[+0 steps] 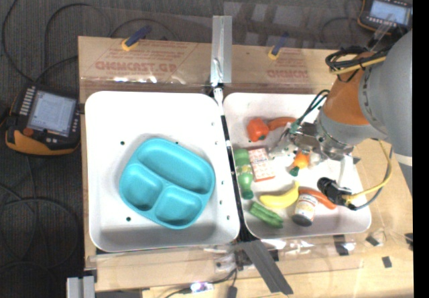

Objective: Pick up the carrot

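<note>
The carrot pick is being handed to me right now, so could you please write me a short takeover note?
Hand: low inside the right bin, just over the small carrot; whether it is open or shut cannot be told from the camera view.
Carrot: lying in the right bin just below the hand, near the banana and a pink box. It looks not yet lifted.
Left bin: holds the blue divided tray.
Done: the arm has reached the carrot.
Left: confirm the grip, then raise the carrot out of the clutter.
</note>
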`<state>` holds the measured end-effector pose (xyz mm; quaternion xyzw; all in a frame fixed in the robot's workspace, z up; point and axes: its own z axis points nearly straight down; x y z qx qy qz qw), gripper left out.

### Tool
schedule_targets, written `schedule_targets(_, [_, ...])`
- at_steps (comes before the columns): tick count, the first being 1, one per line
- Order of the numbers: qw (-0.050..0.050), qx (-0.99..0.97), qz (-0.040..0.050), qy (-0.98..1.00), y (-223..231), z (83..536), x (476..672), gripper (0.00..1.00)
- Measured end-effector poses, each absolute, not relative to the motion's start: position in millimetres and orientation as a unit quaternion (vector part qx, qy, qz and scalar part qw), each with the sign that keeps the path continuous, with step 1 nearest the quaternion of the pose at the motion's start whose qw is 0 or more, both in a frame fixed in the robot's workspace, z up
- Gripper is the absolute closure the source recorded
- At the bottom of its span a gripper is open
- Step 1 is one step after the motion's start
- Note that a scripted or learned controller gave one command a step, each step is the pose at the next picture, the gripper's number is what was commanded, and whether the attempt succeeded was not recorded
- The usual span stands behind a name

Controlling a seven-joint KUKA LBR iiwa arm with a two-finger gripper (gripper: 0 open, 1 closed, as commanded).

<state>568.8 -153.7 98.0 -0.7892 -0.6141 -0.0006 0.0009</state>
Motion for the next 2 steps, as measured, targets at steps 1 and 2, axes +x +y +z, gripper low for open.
schedule_targets(1, [0.001, -0.789, -0.0002, -0.615, -154, 107, 569.7, 1.0])
schedule_targets(2, [0.001, -0.825, 0.0036, -0.564, -104, 223, 551.2, 1.0])
